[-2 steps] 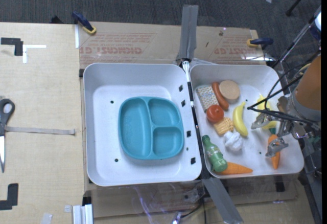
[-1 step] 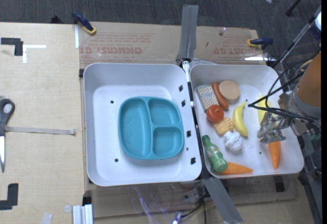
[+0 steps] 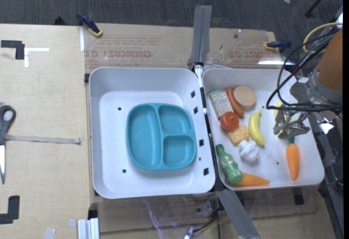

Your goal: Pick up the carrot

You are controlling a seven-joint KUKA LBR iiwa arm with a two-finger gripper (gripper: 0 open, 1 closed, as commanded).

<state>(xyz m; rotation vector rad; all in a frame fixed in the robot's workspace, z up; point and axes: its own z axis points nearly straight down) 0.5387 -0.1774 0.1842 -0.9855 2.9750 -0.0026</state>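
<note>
Carrot: tapered smooth orange plastic with a green stub, lying near the right bin's right edge, tip toward the front.
Second carrot: similar, flat along the front edge, beside a glossy green bottle.
Gripper: metallic, just above the carrot's green end; grip state cannot be told.
Banana: curved yellow, mid-bin.
Left bin: holds a teal three-compartment plate.
</note>
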